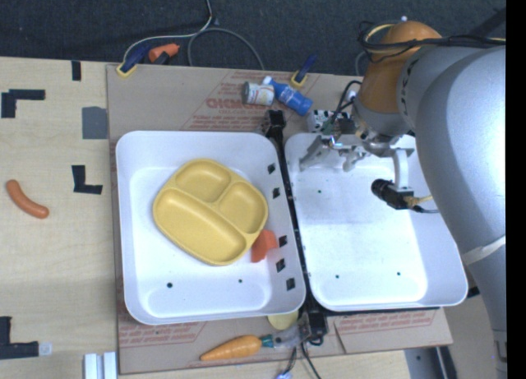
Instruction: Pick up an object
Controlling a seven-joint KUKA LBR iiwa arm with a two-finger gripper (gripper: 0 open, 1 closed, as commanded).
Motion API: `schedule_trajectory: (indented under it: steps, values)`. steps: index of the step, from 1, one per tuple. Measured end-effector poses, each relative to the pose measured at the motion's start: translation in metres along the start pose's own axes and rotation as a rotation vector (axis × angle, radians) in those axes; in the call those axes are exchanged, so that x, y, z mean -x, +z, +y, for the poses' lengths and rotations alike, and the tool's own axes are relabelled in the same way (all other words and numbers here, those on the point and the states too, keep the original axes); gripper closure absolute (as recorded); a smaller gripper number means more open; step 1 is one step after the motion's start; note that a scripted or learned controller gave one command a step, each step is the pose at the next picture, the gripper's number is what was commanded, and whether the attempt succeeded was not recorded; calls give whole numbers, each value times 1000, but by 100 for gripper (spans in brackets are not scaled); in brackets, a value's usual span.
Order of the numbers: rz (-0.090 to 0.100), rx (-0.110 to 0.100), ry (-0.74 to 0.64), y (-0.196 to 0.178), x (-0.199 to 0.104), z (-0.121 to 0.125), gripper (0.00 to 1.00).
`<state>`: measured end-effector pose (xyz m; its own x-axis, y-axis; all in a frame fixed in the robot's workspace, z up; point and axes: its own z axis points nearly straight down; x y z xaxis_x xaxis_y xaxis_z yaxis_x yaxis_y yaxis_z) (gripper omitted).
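The grey arm [460,147] fills the right of the view, its orange band [394,65] above the wrist, and it reaches down over the far end of the right white bin [370,262]. The left white bin [140,287] sits just beside it, the two meeting along a dark clamped seam. In the left bin lies a yellow divided plate [209,209], tilted across the middle, and touching its near right edge is a small orange-red piece [263,246]. The gripper [330,155] hangs near the far left corner of the right bin with its two fingers spread apart and nothing between them. The plate and the orange-red piece lie in the other bin, left of the gripper and across the seam, well apart from it. A carrot [234,348] rests on the cardboard at the near edge below the bins. A sausage [27,199] lies alone on the wooden bench far left. A white and blue bottle [278,94] lies on its side beyond the bins.
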<state>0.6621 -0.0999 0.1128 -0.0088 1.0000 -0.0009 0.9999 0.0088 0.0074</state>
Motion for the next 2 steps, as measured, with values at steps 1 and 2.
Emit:
schedule_trajectory:
  steps: [1,2]
  values:
    - [-2,-5,9,28,-5,-23,0]
    - [-2,-11,5,28,-3,6,0]
